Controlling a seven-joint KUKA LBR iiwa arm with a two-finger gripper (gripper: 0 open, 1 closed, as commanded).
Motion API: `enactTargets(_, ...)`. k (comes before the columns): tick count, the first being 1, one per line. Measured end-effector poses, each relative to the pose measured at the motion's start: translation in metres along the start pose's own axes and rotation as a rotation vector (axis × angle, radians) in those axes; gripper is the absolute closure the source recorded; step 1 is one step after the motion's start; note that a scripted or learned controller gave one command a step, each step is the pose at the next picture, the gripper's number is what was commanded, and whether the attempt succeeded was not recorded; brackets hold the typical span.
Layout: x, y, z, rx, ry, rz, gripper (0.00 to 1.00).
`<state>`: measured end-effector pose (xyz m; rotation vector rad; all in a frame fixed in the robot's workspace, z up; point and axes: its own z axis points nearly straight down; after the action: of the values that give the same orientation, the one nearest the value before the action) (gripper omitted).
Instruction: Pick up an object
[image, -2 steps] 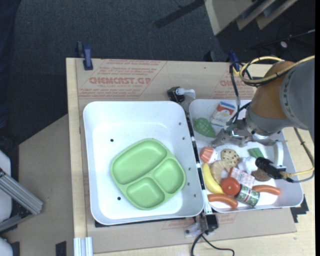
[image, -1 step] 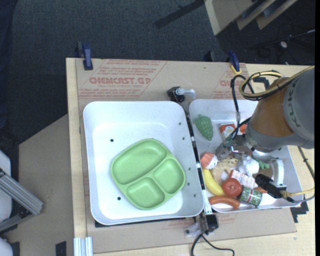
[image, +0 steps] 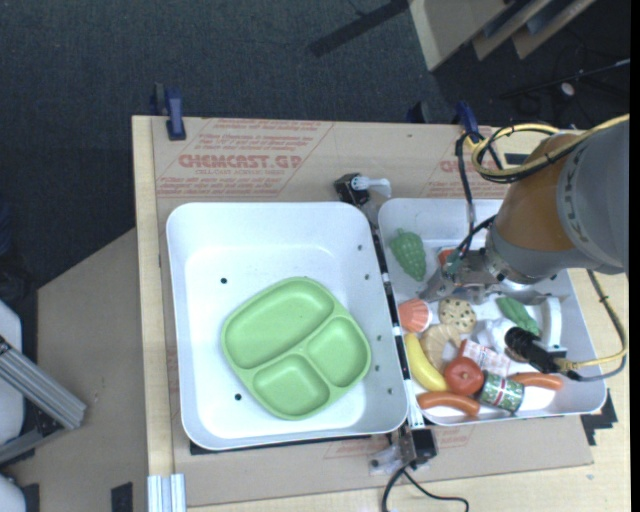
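The brown bench bears two white bins side by side, seemingly touching.

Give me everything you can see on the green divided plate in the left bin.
The green divided plate is pale green, smooth and looks like moulded plastic, a rounded shape with three compartments: one long one along its upper left, two smaller ones at lower left and right. All three hold nothing. It lies flat and right side up, turned at a slant, on the floor of the left bin, toward the lower right. Nothing touches it but the bin.
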<state>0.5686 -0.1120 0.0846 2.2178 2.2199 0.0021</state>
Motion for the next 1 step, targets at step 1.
enactTargets(1, -0.0277, 0.0713, 0.0013, 0.018, 0.004, -0.004, 0.0)
